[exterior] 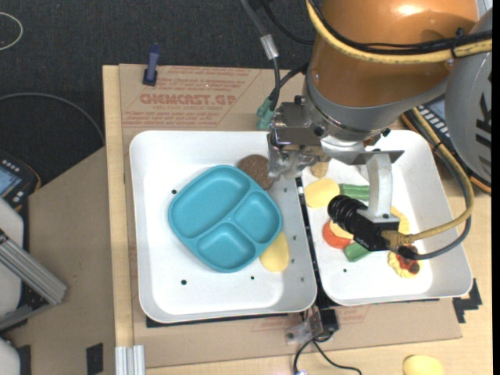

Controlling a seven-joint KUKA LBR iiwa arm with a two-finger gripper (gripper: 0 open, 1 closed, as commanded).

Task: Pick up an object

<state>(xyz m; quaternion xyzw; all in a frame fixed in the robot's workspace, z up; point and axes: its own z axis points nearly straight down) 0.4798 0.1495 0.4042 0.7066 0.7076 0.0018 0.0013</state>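
- A blue divided tray (225, 219) lies in the left bin (148, 209), a yellow piece (275, 255) at its lower right edge and a brown piece (253, 165) behind it.
- The arm (391, 45) hangs over the bins' shared wall; its claw (291, 162) sits there, and its state cannot be told.
- Yellow, green and red toys (336, 209) crowd the right bin (445, 272).

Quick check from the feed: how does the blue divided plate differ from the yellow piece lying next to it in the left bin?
The blue divided plate is far larger than the yellow piece. The plate is teal blue with three compartments; the yellow piece is a plain smooth lump. The plate fills the bin's middle, while the yellow piece sits at the plate's lower right edge. Both rest in the left bin.
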